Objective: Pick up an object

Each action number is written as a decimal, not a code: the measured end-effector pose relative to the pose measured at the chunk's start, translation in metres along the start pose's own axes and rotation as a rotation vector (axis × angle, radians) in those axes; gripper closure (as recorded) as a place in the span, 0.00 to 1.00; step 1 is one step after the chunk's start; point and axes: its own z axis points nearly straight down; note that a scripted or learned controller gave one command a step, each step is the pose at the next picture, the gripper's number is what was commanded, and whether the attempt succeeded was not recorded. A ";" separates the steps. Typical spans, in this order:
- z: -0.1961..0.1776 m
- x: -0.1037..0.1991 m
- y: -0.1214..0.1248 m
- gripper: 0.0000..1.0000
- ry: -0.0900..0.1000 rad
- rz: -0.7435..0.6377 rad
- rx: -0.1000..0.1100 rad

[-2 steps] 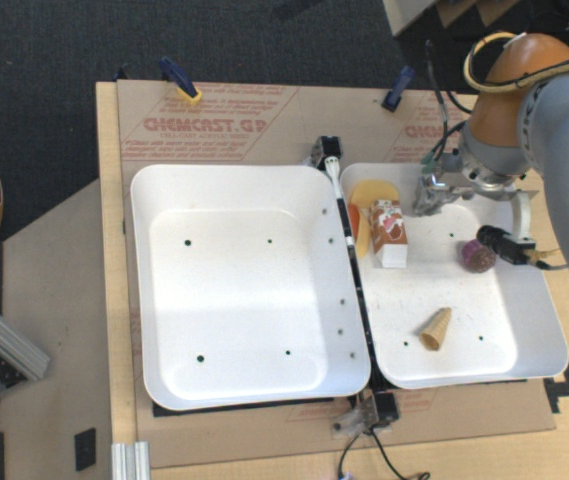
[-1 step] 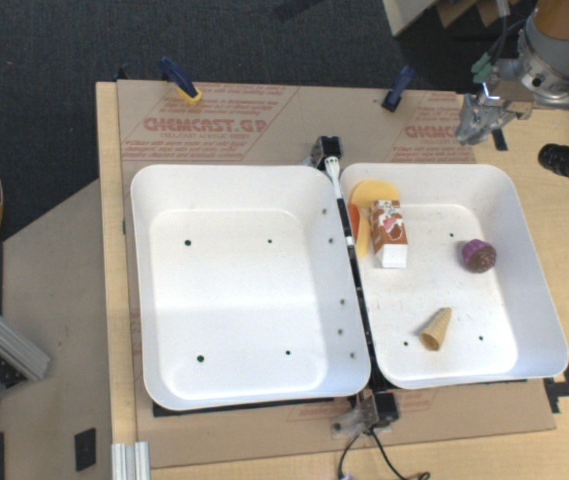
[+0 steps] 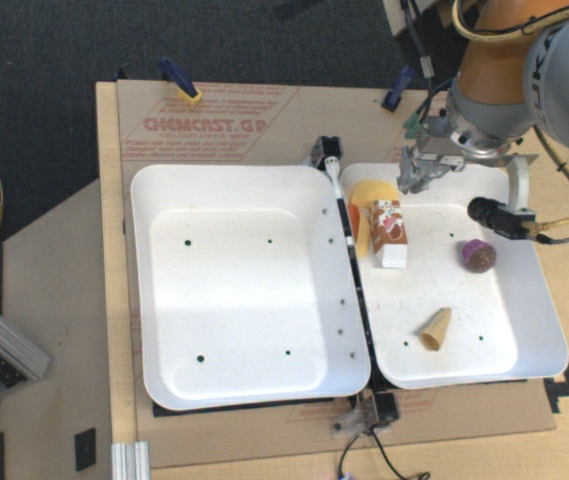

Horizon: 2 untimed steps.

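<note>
The right bin holds a yellow rounded piece at its far left corner, with a red and white carton lying against it. A purple ball rests toward the right side, and a tan cone lies near the front. My gripper hangs over the far edge of this bin, just right of the yellow piece and above the carton. Nothing shows between its fingers, and their spacing is too small to read.
The left bin sits beside the right one on a cardboard sheet. Blue clamps hold the sheet at the far edge. A black cable connector hangs from the arm over the right bin's far right.
</note>
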 end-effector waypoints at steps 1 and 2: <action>0.023 0.078 0.022 1.00 -0.002 -0.003 -0.009; 0.021 0.073 0.022 0.00 -0.004 0.003 -0.010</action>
